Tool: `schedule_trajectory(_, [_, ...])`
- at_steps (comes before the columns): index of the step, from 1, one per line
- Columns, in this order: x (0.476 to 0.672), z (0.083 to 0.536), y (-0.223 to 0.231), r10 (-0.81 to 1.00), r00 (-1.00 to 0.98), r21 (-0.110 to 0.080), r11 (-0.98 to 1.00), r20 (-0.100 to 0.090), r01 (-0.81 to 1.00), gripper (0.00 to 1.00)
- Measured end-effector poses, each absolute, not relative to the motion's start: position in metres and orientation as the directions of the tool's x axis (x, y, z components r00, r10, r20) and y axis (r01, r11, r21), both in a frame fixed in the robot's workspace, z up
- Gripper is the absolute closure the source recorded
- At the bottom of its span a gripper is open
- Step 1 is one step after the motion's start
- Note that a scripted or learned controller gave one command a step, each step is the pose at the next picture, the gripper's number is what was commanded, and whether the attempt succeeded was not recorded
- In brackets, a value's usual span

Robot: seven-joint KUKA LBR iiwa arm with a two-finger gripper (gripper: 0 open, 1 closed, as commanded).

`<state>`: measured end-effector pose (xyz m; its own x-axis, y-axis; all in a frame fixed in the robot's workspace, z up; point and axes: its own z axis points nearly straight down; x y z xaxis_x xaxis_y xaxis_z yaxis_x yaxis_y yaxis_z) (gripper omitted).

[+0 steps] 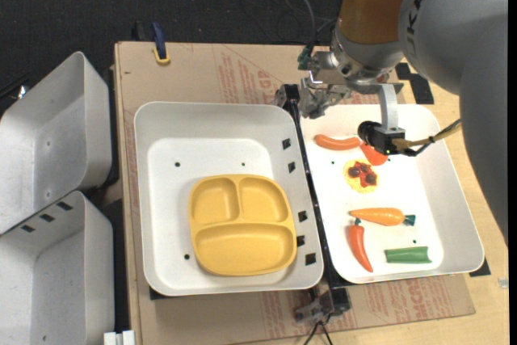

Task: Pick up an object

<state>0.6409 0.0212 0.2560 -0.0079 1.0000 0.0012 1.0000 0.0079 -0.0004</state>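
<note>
1. Nearest the camera, a yellow divided plate (241,224) is seen in the left bin (161,125).
2. Above the right bin (452,198), the arm (404,4) is bent down, its gripper (321,93) poised over that bin's far left corner; finger spread cannot be told.
3. Open floor is left along the right bin's right side.
4. Inside it are laid a sausage (337,142), carrot (378,216), red chili (359,245) and green piece (407,255).

- The cardboard sheet (242,73) under the bins carries red print at its far side, turned upside down and too faint to read.
- More red lettering runs along the cardboard's near right edge, also illegible.
- The grey arm (452,12) bears dark letters on its casing, cut off by the curve; they cannot be read for certain.
</note>
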Motion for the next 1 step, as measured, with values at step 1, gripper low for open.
schedule_trajectory(1, [0.6475, 0.2485, 0.0767, 1.0, -0.008, 0.001, 0.008, 0.001, 1.0, 1.0])
